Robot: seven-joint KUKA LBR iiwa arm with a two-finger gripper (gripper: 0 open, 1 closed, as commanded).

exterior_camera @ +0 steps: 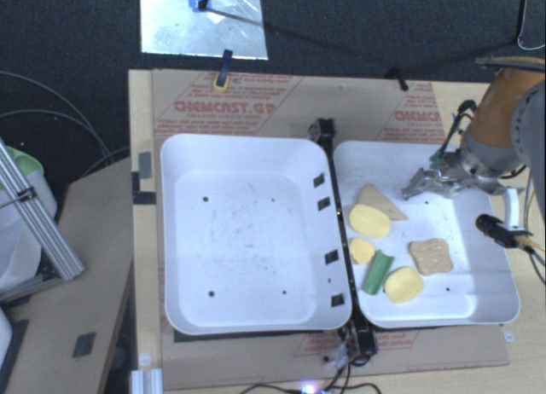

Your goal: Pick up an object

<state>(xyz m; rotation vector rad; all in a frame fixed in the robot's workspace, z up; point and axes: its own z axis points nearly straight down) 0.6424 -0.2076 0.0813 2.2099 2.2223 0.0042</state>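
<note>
The right bin [478, 298] holds several small objects: a tan wedge [380, 202], a yellow oval piece [369, 221], a small yellow round piece [363, 252], a green stick [377, 272], a yellow lump [403, 285] and a tan cracker-like square [431, 256]. My gripper [420, 186] reaches in from the right over the bin's upper part, fingers pointing left and spread open. Nothing sits between them. It hovers just right of the tan wedge, apart from it.
The left bin [183, 158] lies beside the right one, joined by a black hinge strip [328, 205]. Both rest on a cardboard sheet [256, 98]. A shiny metal plate [203, 8] lies at the back. A black cable [503, 230] hangs by the arm.
</note>
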